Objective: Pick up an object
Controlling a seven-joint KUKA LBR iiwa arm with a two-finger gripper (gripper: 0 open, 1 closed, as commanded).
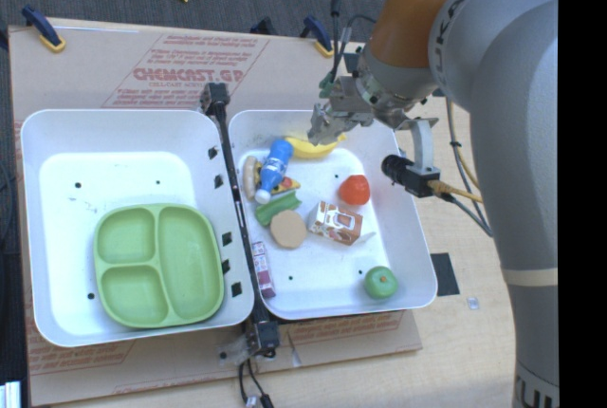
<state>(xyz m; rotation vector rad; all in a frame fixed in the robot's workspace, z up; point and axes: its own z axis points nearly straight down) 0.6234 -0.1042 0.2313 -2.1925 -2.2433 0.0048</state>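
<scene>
Robot arm reaching over the right of 2 white bins, gripper [327,123] low above a banana [316,147].
Camera view: I cannot tell the gripper's state. The banana lies against the bin's far wall [285,115], which could block or deflect a grasp.

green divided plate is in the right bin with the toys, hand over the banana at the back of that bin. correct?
Not quite. The camera view shows the green divided plate alone in the left bin, not the right one. The toys are in the right bin, and the hand is over the banana at the back of that bin, as you said.
</scene>
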